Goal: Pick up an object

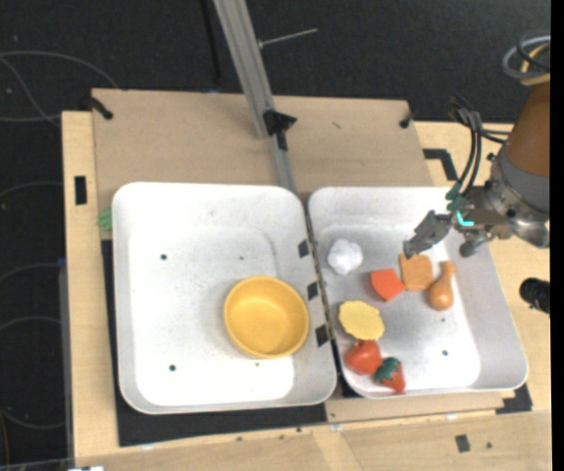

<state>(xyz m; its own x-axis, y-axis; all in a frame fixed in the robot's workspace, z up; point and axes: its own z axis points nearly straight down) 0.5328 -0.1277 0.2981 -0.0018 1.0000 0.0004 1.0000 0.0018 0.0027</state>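
Two shallow white bins sit side by side on the tan bench; the right white bin serves as landmark for everything below. Left of it, touching along the shared edge, is the left white bin, holding 1 round yellow plastic bowl near that edge.

Inside the right white bin, 7 items approx.: 1 crumpled white lump at upper left, 1 red-orange block at centre, 1 tan-orange block just right of it and touching, 1 orange gourd-shaped piece further right, 1 flat yellow piece at lower left, and 1 red tomato-like piece plus 1 red strawberry-like piece w/ green top at the bottom edge.

The two-finger gripper hangs over the bin's upper right, fingers spread wide w/ nothing between them, just above the tan-orange block. The arm is cut off at the frame's right. The white lump's shape is hard to make out.
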